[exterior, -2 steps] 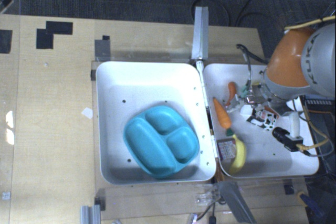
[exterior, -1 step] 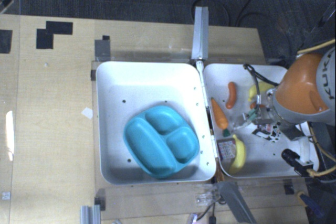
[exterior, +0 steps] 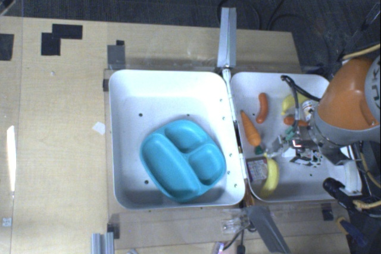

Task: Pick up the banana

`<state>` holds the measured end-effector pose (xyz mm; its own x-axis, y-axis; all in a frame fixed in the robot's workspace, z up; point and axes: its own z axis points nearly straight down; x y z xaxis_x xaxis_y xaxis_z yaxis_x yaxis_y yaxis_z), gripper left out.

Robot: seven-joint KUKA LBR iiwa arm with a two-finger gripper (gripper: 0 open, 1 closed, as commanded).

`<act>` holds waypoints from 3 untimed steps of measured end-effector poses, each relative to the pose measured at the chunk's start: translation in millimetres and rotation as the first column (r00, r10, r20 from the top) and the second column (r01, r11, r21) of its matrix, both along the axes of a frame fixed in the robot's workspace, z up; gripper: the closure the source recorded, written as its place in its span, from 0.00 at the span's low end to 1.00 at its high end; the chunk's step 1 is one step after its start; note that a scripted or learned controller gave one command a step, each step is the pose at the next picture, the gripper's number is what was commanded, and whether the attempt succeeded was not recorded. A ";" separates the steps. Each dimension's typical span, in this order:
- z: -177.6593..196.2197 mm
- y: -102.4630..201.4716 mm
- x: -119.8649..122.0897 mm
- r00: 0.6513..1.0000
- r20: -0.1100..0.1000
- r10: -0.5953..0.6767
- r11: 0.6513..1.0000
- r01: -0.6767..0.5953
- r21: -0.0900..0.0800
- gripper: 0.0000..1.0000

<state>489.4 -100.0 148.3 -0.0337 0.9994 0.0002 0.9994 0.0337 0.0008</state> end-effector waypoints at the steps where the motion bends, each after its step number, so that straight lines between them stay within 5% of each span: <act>1: 66.1 10.6 -0.3 0.988 0.002 0.152 0.988 -0.152 -0.001 0.00; 2: -45.7 13.8 22.1 0.959 0.002 0.282 0.959 -0.282 0.000 0.00; 3: -59.5 7.5 5.4 0.947 0.017 0.322 0.947 -0.322 -0.005 0.00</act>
<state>494.9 -92.4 88.9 -0.3537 0.9354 -0.0055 0.9352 0.3537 0.0173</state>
